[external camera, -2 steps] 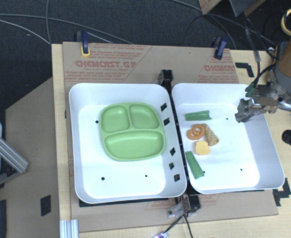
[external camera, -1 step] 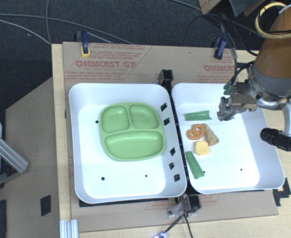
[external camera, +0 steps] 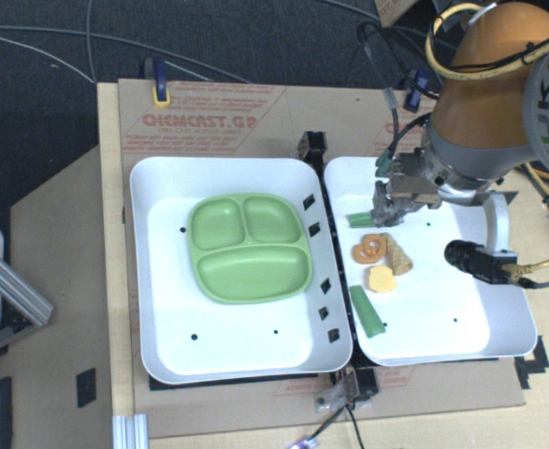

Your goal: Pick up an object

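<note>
We see the gripper (external camera: 387,215) low over the right bin (external camera: 461,340), near its left wall, at a green piece (external camera: 359,220); can't tell its grip state. Pretzel (external camera: 372,248), yellow slice (external camera: 381,280) and green stick (external camera: 368,310) lie along that wall; green plate (external camera: 249,248) sits mid left bin (external camera: 162,279).

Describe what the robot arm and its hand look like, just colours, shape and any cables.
The arm is bulky and rounded, with a broad orange band and grey casing lettered in dark print at the right edge. A yellow cable loops over its top. The hand is a small grey metal assembly with dark wiring.

Even overhead light, soft shadows, slight blur.
</note>
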Motion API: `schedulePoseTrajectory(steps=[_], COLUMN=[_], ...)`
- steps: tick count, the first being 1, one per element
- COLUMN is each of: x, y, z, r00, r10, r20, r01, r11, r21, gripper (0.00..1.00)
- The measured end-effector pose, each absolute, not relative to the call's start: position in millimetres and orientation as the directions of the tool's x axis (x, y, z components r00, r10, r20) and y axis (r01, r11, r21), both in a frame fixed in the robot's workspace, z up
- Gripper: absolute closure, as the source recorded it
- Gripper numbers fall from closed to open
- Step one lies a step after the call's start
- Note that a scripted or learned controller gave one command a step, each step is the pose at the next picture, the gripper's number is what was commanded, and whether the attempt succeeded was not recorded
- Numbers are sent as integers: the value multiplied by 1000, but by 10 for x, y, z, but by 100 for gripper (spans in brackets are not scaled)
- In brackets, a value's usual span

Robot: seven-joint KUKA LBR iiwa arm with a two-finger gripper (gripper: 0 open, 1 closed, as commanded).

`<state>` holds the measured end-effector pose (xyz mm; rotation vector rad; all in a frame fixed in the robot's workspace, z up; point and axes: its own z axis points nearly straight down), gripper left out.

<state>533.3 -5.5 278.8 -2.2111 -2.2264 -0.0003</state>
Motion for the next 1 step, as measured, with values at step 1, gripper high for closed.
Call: schedulePoseTrajectory(steps=[1], x=[5310], y=[504], z=[2722], r00=[-6], r10=[1000], r20=[2], r01=[1000], r11=[6], r21=[-3], gripper=[100])
